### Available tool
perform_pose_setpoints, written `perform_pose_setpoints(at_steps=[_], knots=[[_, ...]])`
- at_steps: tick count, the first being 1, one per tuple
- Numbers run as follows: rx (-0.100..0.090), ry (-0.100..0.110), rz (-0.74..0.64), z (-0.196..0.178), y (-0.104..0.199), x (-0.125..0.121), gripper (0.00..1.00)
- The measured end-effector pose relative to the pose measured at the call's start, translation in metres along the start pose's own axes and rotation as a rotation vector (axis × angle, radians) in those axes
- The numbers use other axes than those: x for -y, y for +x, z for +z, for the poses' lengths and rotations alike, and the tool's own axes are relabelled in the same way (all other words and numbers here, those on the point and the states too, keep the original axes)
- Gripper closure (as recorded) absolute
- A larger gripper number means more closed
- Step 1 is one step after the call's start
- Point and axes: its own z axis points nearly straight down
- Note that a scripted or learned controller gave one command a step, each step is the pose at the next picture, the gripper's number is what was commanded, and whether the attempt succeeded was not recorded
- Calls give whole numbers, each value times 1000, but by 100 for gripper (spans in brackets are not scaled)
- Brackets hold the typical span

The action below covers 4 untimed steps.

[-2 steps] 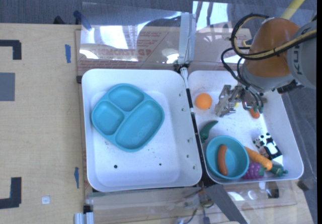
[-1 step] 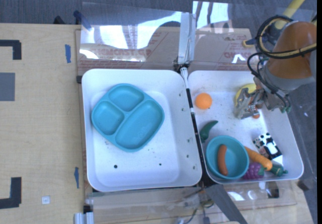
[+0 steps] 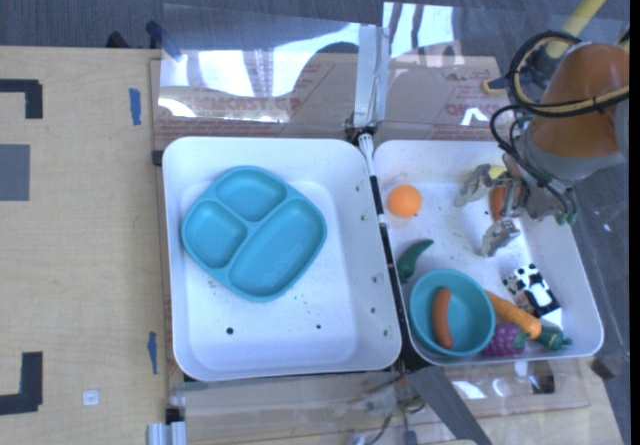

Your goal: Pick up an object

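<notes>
**A:** Start with the big things. What's on the bench?

**B:** Two white bins. The left bin (image 3: pixel 200 333) holds a blue divided plate (image 3: pixel 255 231). The right bin (image 3: pixel 580 273) holds the small items, with the arm (image 3: pixel 580 103) reaching in over its far right corner.

**A:** And the gripper?

**B:** The gripper (image 3: pixel 478 223) hangs over the right bin's far half. Its two metal fingers are spread apart, and I see nothing pinched between the tips. A small orange-red bit sits up by the palm, but I can't tell what it is.

**A:** What could it pick up?

**B:** In the near part is a blue bowl (image 3: pixel 470 333) with a sausage (image 3: pixel 442 316) in it, and the carrot (image 3: pixel 512 312) lies just right of the bowl. A black-and-white cow toy (image 3: pixel 530 288) is beside that, and an orange ball (image 3: pixel 404 201) sits far left. I'd judge the carrot a fair target.

**A:** How does it lie?

**B:** Its long axis runs on a slant from far-left to near-right, and the leafy green end points near-right.

**A:** So how should it go in?

**B:** Move nearer, then turn the wrist so the fingers close across the slant, not along it. Come down on the orange middle, clear of the bowl's rim and the cow toy.
</notes>
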Motion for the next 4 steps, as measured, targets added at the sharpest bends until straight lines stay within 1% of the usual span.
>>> perform_pose_setpoints(at_steps=[1, 2, 3, 4], knots=[[-2, -2, 59, -1, -2, -33, 0], [-1, 2, 131, 0, 10, 41, 0], [-3, -1, 173, 0, -10, -25, 0], [13, 2, 175, -15, -14, -24, 100]])
